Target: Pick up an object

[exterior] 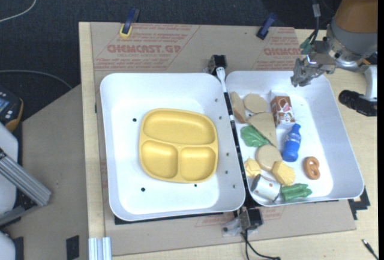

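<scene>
Nothing lifted yet: gripper [302, 75] hovers over the right bin's [342, 133] far edge; its grip I cannot tell.

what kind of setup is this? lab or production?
Most likely a robotics lab bench for pick-and-place trials. Two white bins sit on a clamped protective board; the right bin holds toy food and a small blue bottle, the left a yellow divided plate. Loose cables run around the bench.

Arm [354, 12] cut off by top-right edge, gripper [302, 75] too small to read finger state, silver cup [267, 188] partly buried under yellow blocks [282, 172] and green toy [297, 191].
</scene>
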Robot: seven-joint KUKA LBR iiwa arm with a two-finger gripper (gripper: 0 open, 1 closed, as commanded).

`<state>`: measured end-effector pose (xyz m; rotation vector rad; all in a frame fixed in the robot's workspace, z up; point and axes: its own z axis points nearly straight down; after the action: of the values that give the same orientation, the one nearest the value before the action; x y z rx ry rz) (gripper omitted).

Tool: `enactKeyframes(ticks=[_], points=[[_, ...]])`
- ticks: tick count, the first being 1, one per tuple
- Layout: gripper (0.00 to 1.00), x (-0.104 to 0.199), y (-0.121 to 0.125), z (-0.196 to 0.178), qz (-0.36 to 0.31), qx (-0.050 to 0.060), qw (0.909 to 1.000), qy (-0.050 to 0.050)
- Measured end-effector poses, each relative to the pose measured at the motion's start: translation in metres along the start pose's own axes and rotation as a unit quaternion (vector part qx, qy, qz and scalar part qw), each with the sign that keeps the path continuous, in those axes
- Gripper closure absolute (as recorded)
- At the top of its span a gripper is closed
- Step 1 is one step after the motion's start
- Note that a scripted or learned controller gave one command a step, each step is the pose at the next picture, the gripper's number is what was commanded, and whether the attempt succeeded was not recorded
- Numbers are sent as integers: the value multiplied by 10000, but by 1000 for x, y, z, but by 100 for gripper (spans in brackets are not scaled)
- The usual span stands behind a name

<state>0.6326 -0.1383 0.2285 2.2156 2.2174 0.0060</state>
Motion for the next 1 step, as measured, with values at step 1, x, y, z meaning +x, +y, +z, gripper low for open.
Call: enactKeyframes(ticks=[1], points=[[100, 52, -16, 11, -20, 58, 10000, 25]])
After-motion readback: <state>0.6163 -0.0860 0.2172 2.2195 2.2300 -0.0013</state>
